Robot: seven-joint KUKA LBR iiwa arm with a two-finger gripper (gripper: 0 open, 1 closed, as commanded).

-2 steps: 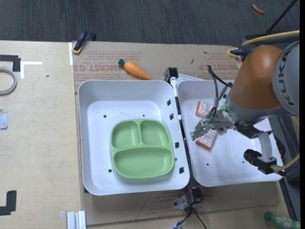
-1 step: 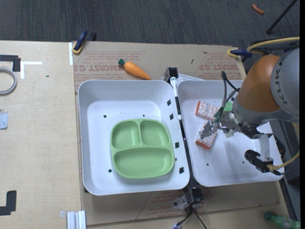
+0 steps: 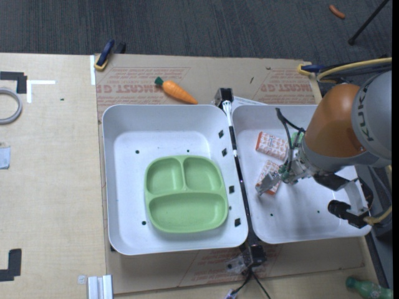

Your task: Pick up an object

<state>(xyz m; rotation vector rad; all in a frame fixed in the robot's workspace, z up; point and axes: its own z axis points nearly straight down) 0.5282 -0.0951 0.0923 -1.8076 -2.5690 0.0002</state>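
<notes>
Your gripper [image 3: 269, 183] sits low in the right bin [image 3: 299, 226], and you cannot tell from this angle how it is set. A small packet [image 3: 270, 171] lies right at its tip, long axis running up and to the right. A second, orange-patterned packet [image 3: 272, 143] lies just beyond, toward the bin's far wall. Go for the nearer one.

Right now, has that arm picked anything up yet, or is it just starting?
Nothing looks lifted yet. The arm has reached into the right bin, and its gripper is down at the lower of two orange-and-white packets; the other packet lies just above. Whether the packet is grasped is unclear. The lift is still left. The green divided plate in the left bin sits untouched.
</notes>
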